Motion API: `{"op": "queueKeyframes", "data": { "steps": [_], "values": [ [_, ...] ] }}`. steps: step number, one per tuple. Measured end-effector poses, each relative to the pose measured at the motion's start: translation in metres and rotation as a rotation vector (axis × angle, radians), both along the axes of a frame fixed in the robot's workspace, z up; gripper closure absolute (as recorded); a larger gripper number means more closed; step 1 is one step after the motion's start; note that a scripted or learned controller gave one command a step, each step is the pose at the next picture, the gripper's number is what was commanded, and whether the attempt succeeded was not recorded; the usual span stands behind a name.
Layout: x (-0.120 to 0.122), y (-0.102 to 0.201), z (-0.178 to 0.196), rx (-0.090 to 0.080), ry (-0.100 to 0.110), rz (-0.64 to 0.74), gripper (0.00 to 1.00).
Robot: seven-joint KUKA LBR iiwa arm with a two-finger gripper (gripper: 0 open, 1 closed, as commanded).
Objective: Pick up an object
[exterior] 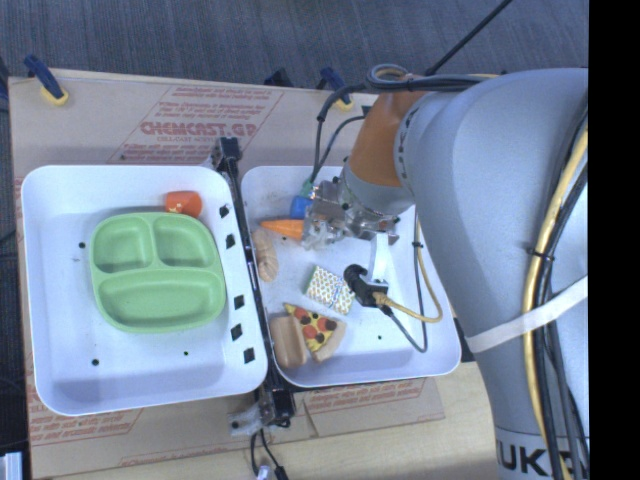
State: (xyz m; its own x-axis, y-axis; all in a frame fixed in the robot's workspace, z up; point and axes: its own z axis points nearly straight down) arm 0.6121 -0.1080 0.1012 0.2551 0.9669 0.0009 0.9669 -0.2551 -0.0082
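Camera view shows the gripper (322, 220) low in the right bin (437, 353), beside the carrot (279, 228), probably for a grab; its opening I cannot tell.

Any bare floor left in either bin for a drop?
Left white bin: bare strip below the green divided plate. Right white bin: small patch right of the pizza slice toy; upper part crowded by the gripper and orange carrot toy.

Both bins (60, 298) look like smooth white plastic with a soft sheen. The green divided plate (157, 271) is matt plastic. Just below the gripper (325, 226), the small checkered packet (329, 289) looks like shiny foil. The board (120, 118) beneath is matt brown cardboard.
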Motion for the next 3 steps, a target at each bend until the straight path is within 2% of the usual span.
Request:
{"op": "queueKeyframes", "data": {
  "steps": [1, 2, 3],
  "values": [
    [0.000, 0.000, 0.000, 0.000, 0.001, 0.001, 0.00],
    [0.015, 0.016, -0.010, -0.003, -0.004, -0.078, 0.00],
    [0.015, 0.016, 0.000, -0.002, -0.002, -0.071, 1.00]
  ]
}}
